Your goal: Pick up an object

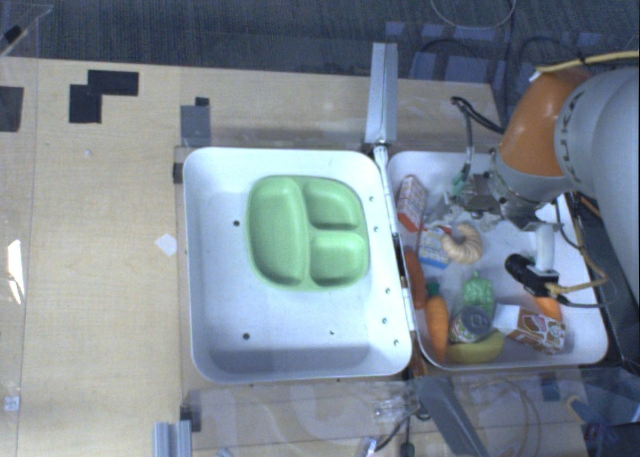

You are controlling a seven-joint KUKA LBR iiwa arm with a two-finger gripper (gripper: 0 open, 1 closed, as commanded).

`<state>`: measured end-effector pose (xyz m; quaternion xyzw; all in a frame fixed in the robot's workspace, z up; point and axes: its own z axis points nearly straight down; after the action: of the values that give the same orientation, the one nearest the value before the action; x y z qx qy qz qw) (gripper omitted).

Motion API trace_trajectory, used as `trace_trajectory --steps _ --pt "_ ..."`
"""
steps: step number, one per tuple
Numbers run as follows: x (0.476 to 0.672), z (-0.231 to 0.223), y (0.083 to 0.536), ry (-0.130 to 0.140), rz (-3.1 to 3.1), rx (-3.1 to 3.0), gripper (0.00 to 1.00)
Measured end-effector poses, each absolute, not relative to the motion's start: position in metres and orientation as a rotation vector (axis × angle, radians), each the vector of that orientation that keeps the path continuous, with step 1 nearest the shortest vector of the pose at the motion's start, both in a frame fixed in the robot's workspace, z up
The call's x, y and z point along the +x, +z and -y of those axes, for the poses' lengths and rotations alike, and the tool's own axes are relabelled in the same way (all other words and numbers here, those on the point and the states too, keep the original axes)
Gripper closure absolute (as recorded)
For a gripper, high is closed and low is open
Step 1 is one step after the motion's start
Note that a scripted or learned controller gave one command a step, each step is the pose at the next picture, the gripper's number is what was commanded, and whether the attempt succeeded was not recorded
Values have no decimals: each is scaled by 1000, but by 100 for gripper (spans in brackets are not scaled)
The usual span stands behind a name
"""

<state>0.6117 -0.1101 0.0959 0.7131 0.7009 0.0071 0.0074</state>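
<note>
The right bin (592, 337) holds several small things. A tan bagel (464, 242) lies near its middle beside a white carton (433, 246). A red-and-white packet (411, 202) sits at the bin's far left. A carrot (436, 321), a green bumpy toy (479, 291), a tin can (472, 325), a banana (476, 349) and a small printed box (541, 331) crowd the near side. My gripper (468, 195) hangs low over the bin's far part, just above the bagel and right of the packet. Nothing shows between its tips.
The left bin (215, 275) carries a green divided tray (305, 230). A metal post (381, 95) stands between the bins at the back. The grey arm with its orange band (535, 135) covers the right bin's far right corner.
</note>
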Motion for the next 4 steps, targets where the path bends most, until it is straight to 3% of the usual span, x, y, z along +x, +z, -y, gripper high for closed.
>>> trace_trajectory --steps 1,2,3,4 --pt "571 122 99 34 -2338 2053 0" --pt "516 126 98 39 -2151 2246 0" --pt "518 124 109 46 -2158 2240 100" --pt "554 130 118 5 -2105 2326 100"
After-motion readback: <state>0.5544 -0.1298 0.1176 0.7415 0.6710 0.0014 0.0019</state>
